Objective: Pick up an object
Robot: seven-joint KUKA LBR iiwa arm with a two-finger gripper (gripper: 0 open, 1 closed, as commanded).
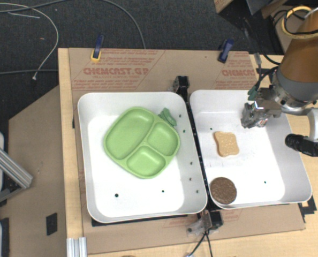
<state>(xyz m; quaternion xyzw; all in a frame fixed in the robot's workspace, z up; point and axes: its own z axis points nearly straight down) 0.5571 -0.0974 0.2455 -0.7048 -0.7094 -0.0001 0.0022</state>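
So from the overhead camera, my gripper (254, 116) is parked over the upper part of the right bin (287, 191), and honestly I can't tell from this angle how my jaws are set. Nothing is visibly between them, so I'm not claiming a hold on anything.

Closest target is the toast slice (226, 143), lying flat just below and to the left of me. The brown round cookie (222, 190) sits against the bin's front-left rim. In the left bin (95, 197) there's the green divided plate (142, 142) with a small green piece (168, 116) touching its upper right edge.

What worries me: the toast is thin and flat, so I reckon I could just skid over it or shove it along the floor. The cookie is tight to the rim, so I could clip the wall going for it.

Readable text: the cardboard (121, 68) under the bins says "CHEMCAST GP" in red, repeated partly on the right.
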